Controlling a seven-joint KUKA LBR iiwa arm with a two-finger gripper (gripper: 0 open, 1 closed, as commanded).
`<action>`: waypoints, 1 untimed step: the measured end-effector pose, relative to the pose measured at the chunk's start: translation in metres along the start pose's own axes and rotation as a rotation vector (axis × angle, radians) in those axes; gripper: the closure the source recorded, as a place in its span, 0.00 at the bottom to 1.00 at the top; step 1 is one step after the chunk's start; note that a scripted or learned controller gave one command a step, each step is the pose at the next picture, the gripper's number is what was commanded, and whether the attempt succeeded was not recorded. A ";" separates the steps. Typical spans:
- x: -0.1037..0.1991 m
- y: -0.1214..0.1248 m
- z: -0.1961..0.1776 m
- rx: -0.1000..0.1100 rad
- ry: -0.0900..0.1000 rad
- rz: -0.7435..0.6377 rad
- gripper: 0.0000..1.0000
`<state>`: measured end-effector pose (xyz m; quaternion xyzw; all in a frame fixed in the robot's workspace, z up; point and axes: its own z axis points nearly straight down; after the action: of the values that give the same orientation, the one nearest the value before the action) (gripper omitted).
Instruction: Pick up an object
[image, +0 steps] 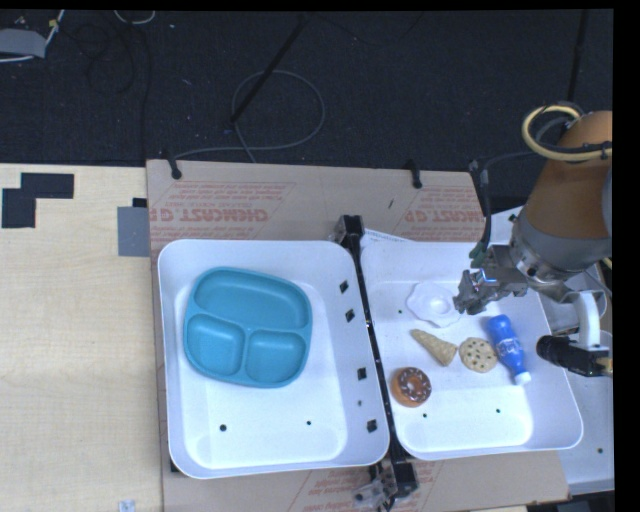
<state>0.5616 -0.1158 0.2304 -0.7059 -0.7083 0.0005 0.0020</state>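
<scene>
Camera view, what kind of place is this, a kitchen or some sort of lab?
Likely a robot lab bench: the arm's gripper works over toy food like a donut in a white bin, with loose cables behind.

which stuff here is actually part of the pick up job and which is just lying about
Part of the job:
two-finger gripper
small white cup
tan wedge-shaped chip
round chocolate-chip cookie
blue plastic bottle
brown glazed doughnut
right white bin

Lying about:
blue divided plastic plate
left white bin
</scene>
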 end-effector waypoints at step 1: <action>0.053 -0.018 0.001 0.001 0.001 0.000 1.00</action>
<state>0.5435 -0.0627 0.2296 -0.7058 -0.7084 0.0007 0.0027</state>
